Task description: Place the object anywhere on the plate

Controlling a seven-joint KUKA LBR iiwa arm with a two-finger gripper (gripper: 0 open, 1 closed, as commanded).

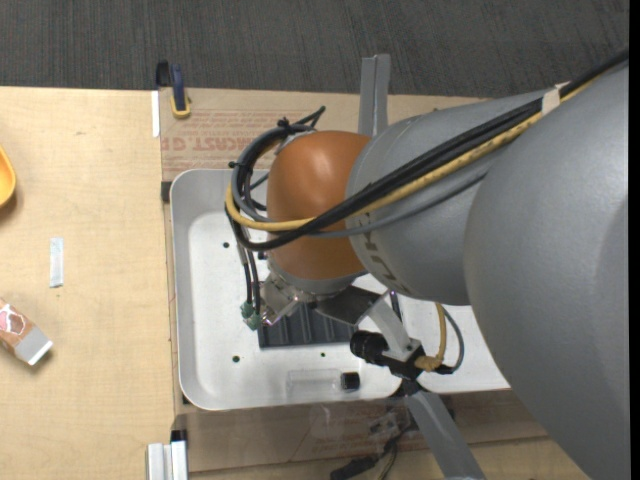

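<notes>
The arm [470,218] is reaching from three o'clock over the white bin [200,298], its orange band [310,203] covering the gripper, so its state cannot be told. The plate and the object are hidden beneath it. Judging by this, it is working low in the bin; the next move calls for lifting clear.

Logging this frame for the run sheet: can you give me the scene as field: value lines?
arm: grey arm with orange band, reaching in from the right over the bin
gripper: hidden under the wrist, state cannot be told
bin: white bin, mostly covered by the arm
in bin: small clear block near the front wall
plate: cannot tell
bench left of bin: wrapped bar, small white strip, orange thing at the edge
</notes>
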